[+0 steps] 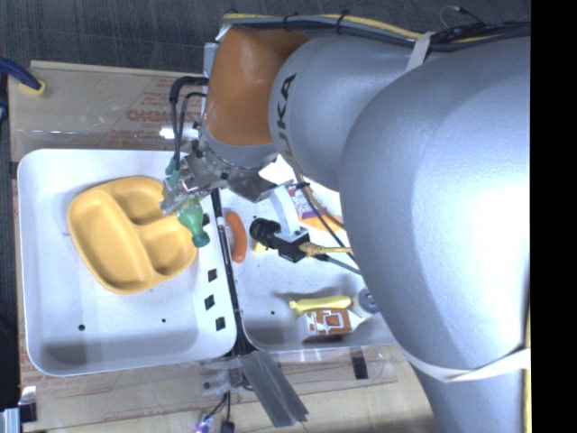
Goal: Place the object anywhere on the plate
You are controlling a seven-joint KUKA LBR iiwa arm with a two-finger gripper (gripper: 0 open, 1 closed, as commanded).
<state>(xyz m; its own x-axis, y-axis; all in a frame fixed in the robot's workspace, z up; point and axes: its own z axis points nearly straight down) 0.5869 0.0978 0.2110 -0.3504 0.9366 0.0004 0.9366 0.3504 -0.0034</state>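
My gripper (185, 197) is clamped on the small green plastic piece (194, 222). I should centre it over the yellow divided plate (117, 242) before releasing.

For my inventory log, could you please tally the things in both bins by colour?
Yellow: 1, moulded divided plastic plate
Green: 1, small plastic piece at the plate's right rim
Orange: 1, slim sausage-shaped toy
Yellow-and-orange: 1, flat packet
White-and-purple: 1, printed packet, partly hidden
Total: 5

Grey arm (433, 152), orange band (243, 88), seemingly silvery hand (185, 192)
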